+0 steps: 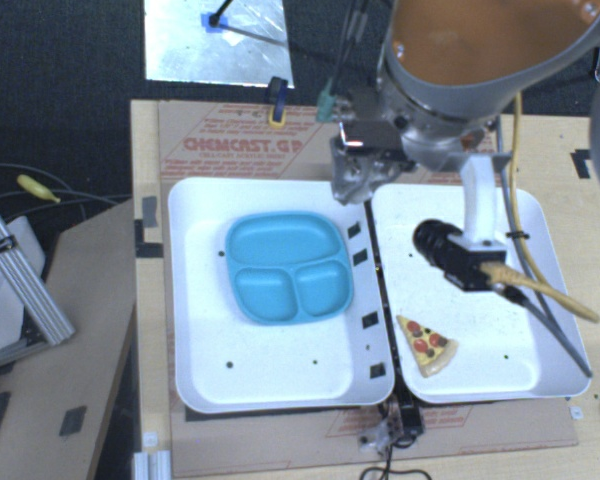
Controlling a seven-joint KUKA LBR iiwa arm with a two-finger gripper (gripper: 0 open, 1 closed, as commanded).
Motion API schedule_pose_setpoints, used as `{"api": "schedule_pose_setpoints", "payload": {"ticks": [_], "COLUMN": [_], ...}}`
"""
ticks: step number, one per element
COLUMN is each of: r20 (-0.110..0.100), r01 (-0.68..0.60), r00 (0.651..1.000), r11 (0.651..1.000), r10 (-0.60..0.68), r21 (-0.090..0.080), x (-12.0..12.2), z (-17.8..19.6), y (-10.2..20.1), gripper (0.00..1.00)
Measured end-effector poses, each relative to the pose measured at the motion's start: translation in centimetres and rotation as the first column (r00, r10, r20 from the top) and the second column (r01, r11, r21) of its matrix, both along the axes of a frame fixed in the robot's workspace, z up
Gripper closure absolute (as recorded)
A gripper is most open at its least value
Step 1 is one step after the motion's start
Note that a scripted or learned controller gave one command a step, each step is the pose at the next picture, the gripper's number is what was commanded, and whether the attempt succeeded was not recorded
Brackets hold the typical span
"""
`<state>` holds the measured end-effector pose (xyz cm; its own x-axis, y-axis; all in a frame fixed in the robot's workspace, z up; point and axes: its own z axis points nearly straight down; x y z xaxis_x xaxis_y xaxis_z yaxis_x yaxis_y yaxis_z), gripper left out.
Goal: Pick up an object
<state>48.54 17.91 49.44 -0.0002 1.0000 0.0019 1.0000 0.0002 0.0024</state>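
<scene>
Arm overhead | tool near white bins | cardboard | dark floor

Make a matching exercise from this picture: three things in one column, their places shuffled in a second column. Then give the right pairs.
Things
1. plate
2. pizza slice
3. gripper

Places
A. above the far end of the line where the two bins meet
B. in the left-hand bin of the view, around its middle
C. in the right-hand bin of the view, close to its near edge

Pairs: 1-B; 2-C; 3-A
</scene>
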Motion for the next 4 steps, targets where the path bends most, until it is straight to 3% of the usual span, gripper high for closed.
{"api": "schedule_pose_setpoints", "payload": {"ticks": [1, 2, 3, 4], "r20": [0.002, -0.008, 0.014, 0.0], "r01": [-0.008, -0.008, -0.006, 0.002], "r00": [1.0, 1.0, 1.0, 1.0], "r11": [1.0, 1.0, 1.0, 1.0], "r10": [0.008, 0.008, 0.006, -0.002], "r21": [0.001, -0.003, 0.007, -0.003], "x": [0.1, 0.0, 0.6, 9.3], "z": [1.0, -8.7, 4.9, -0.1], "y": [0.2, 5.8, 5.5, 5.4], "gripper": [1.0, 1.0, 1.0, 1.0]}}
